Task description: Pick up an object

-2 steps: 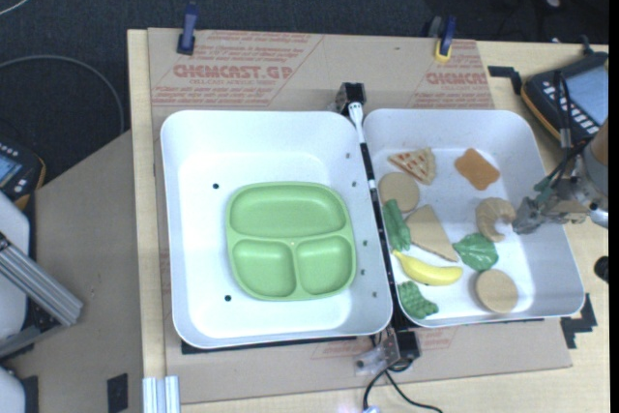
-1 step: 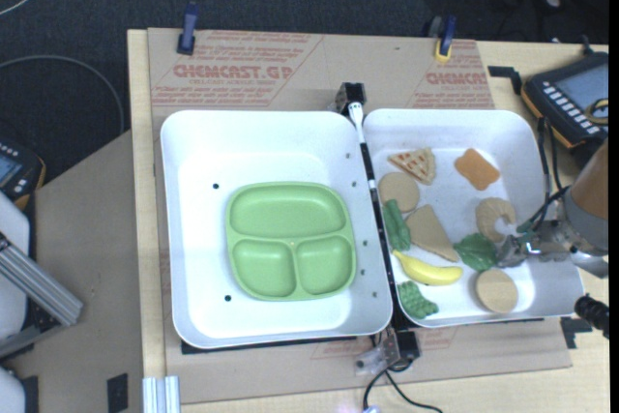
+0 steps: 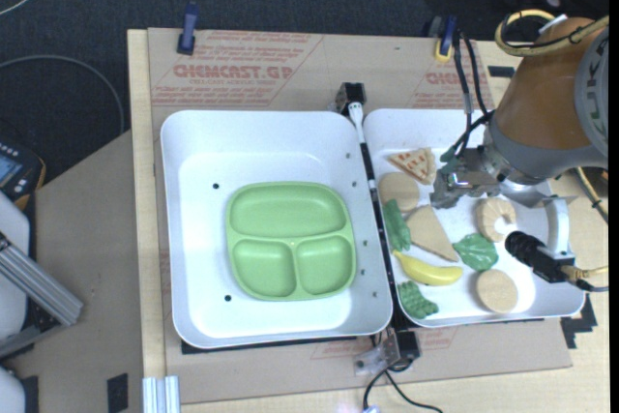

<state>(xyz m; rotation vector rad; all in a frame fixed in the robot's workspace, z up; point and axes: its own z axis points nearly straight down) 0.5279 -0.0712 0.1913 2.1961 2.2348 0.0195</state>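
hand low in the right bin, above small toy food pieces

you see the hand (image 3: 453, 186) over the right bin (image 3: 571, 305), near the pizza slice (image 3: 416, 163) and the pale wedge (image 3: 430, 232); i cannot tell its state. these pieces look light, stiff and smooth, so probably slippery. the banana (image 3: 429, 272) is narrow: take it across the middle.

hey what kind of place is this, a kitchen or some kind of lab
Most likely a robotics lab: a robot arm over two white bins, toy food like a banana, and loose cables on carpet.
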